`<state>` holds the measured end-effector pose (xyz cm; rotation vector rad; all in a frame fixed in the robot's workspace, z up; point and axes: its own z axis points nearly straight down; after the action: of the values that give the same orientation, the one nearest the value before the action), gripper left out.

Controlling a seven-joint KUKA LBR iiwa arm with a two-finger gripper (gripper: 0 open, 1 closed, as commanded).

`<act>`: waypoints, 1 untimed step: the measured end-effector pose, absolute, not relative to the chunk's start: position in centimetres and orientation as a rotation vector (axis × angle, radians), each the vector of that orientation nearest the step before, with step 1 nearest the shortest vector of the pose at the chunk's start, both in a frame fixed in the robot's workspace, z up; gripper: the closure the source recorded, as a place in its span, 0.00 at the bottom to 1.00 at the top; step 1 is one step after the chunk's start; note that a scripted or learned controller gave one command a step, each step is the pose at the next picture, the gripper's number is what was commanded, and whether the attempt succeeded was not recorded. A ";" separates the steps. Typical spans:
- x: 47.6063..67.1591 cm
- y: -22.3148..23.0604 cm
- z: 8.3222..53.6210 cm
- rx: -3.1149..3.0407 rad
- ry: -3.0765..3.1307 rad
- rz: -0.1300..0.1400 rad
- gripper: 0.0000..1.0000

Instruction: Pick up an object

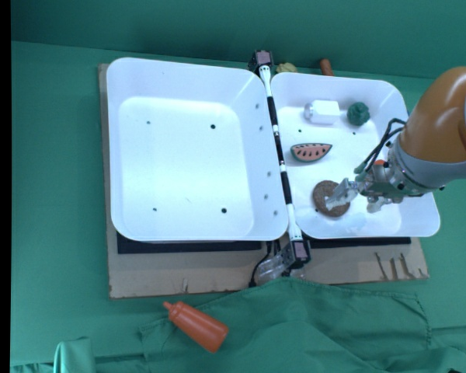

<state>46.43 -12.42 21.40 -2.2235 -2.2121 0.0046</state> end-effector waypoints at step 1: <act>46.8 -12.6 22.8 -2.235 -2.218 -0.004 1.00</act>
<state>46.79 -12.62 22.75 -2.2349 -2.2180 -0.0042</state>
